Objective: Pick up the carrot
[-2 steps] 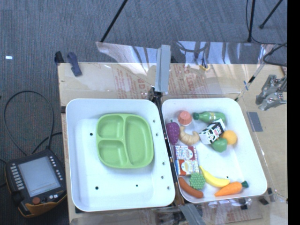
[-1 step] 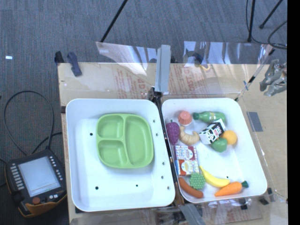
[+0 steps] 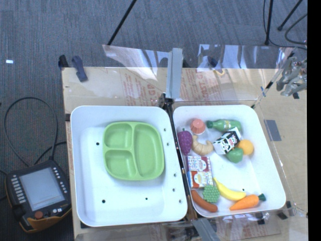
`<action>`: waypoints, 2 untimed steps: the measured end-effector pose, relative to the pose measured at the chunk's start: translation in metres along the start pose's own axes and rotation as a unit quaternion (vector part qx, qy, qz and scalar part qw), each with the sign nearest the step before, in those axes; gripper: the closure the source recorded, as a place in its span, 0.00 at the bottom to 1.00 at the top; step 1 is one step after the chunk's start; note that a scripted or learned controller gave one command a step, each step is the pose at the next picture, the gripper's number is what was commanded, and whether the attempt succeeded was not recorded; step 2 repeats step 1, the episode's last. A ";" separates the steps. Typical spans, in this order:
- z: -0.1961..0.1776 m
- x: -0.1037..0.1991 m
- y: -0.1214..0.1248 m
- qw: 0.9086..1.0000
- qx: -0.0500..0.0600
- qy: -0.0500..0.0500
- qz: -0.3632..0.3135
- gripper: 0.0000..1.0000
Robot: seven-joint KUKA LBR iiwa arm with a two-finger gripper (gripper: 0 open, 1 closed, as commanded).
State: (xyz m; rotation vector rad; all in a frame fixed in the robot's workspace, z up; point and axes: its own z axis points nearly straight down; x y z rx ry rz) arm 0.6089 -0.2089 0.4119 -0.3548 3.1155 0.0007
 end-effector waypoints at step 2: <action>-0.004 -0.024 -0.009 1.000 0.000 0.001 -0.016 1.00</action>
